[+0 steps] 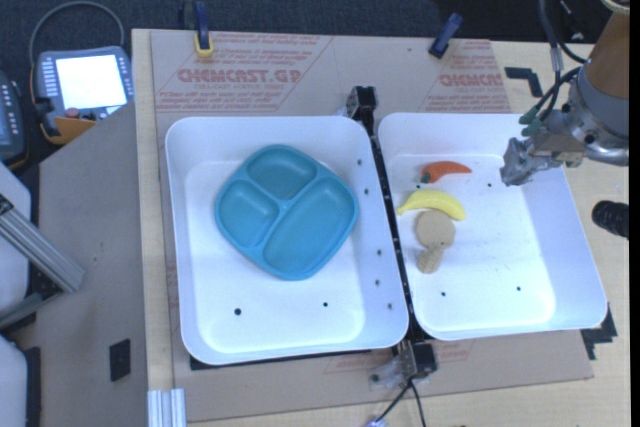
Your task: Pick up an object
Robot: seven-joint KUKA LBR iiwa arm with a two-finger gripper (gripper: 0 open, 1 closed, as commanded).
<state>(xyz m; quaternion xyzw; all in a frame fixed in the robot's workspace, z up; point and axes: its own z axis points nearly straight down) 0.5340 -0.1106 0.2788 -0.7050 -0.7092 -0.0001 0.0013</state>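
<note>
In the right bin (560, 305) lie a small orange carrot (445, 171), a yellow banana (433, 204) and a tan, mushroom-like piece (434, 238), grouped near the bin's left wall. My gripper (520, 165) hangs over the upper right part of that bin, to the right of the carrot and apart from it. Nothing is seen between its fingers.
The left bin (200, 305) holds a blue divided plate (287, 223). A black clamp (361, 102) sits where the two bins meet at the back. The bench board (300, 65) surrounds both bins, and a tablet (88, 81) stands off to the far left.
</note>
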